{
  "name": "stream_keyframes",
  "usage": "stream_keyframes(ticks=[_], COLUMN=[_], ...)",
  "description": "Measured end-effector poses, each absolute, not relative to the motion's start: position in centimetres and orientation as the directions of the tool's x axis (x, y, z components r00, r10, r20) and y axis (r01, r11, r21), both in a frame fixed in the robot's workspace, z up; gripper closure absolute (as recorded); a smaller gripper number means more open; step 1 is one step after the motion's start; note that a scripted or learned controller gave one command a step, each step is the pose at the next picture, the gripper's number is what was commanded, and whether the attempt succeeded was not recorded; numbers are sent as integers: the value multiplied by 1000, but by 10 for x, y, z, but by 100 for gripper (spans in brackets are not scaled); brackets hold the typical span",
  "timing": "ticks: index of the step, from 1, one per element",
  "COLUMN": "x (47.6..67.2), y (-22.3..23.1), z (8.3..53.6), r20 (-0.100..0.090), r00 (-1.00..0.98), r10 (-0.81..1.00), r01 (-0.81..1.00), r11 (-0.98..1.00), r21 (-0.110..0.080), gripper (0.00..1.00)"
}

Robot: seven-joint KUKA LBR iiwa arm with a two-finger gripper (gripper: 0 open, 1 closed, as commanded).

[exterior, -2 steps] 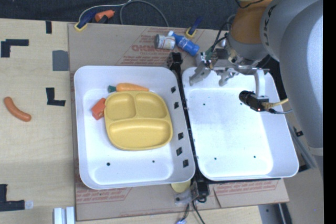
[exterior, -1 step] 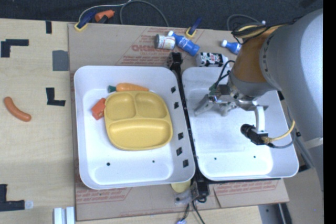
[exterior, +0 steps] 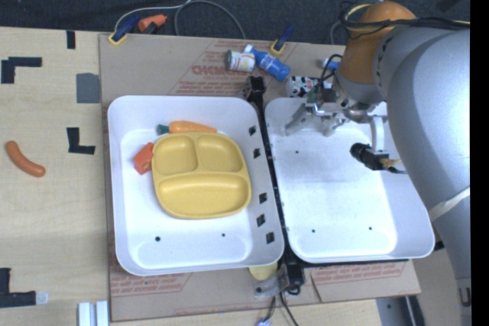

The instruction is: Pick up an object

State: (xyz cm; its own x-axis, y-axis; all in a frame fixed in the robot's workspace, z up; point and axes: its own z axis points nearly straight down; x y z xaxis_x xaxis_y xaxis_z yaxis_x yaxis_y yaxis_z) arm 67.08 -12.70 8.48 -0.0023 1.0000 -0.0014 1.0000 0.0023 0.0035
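Camera view: gripper (exterior: 313, 118) hangs over the right bin (exterior: 344, 240), fingers spread, holding nothing. Yellow tray (exterior: 202, 173) w/ carrot (exterior: 191, 127) lies well left of fingers, in left bin (exterior: 130, 187). Arm should cross, descend centred.

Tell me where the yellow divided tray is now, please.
The yellow divided tray lies in the left bin, near its middle, with a carrot at its far edge.

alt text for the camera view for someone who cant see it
A grey robot arm reaches from the right, its gripper over the right white bin. The left white bin holds a yellow divided tray lying partly over a toy carrot.
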Motion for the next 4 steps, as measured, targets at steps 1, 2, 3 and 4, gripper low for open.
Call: stream_keyframes(ticks=[1, 2, 3, 4], x=[668, 627, 666, 656], y=[-96, -97, -95, -96], z=[86, 87, 85, 100], r20=[-6, -2, -3, -2], r00=[-3, -1, -4, 0], r10=[1000, 1000, 1000, 1000], r01=[1000, 1000, 1000, 1000], r11=[3, 1, 4, 0], r21=[0, 4, -3, -1], gripper=[0, 0, 0, 0])
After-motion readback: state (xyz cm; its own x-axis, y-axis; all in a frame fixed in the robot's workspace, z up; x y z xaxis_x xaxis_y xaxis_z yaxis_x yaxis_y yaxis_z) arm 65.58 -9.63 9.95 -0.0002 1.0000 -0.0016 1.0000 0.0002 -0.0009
